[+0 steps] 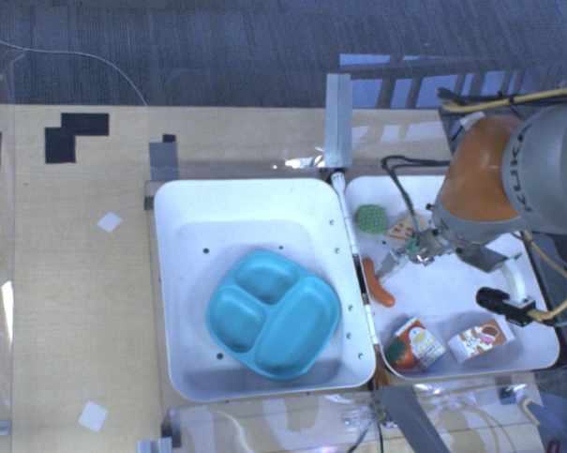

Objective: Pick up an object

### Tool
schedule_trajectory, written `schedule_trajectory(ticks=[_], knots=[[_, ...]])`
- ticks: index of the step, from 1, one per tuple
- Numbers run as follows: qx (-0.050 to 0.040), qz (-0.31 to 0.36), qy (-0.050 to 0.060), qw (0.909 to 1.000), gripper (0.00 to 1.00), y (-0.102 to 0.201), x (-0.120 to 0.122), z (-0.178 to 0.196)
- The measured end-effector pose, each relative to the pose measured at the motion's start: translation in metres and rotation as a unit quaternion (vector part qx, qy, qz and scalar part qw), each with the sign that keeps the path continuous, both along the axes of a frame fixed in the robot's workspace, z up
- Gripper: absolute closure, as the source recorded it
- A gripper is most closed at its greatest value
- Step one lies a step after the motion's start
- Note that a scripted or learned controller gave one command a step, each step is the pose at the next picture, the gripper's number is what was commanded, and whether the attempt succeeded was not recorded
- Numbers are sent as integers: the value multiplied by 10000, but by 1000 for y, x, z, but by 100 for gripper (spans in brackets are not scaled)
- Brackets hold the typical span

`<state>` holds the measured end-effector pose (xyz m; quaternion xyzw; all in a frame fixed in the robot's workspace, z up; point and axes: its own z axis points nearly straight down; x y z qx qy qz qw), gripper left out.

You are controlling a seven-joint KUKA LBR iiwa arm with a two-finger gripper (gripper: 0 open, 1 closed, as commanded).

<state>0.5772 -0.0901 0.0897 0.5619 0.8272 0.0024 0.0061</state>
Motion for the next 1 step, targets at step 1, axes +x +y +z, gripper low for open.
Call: schedule_trajectory(ticks=[1], knots=[[21,-707,38,9975,0,-38,94,-2]])
